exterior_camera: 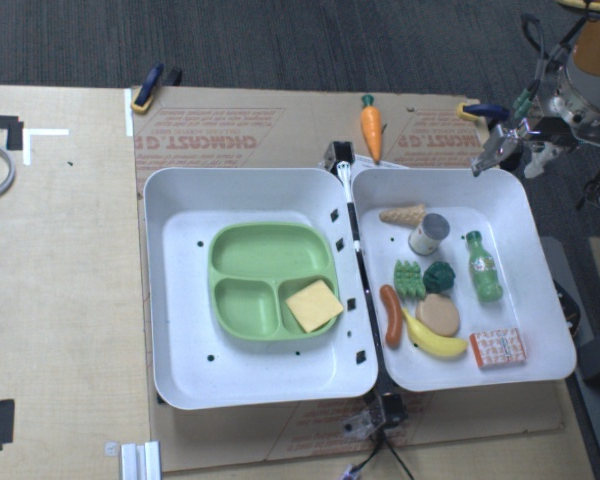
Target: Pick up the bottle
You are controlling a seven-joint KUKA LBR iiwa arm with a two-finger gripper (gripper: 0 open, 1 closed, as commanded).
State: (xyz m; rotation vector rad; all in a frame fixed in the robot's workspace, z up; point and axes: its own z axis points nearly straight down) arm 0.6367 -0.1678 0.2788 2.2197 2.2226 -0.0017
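The green bottle (485, 267) is lying untouched in the right bin (540, 258), beside the broccoli (440, 276). The gripper (510, 154) is being held above the bin's far corner, jaws spread and empty; reach, grasp and lift are all being left undone.

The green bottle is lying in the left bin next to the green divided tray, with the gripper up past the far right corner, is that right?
Not quite: the green bottle lies in the right bin, not the left one. The green divided tray sits in the left bin. The gripper is indeed past the far right corner, as the camera view shows.
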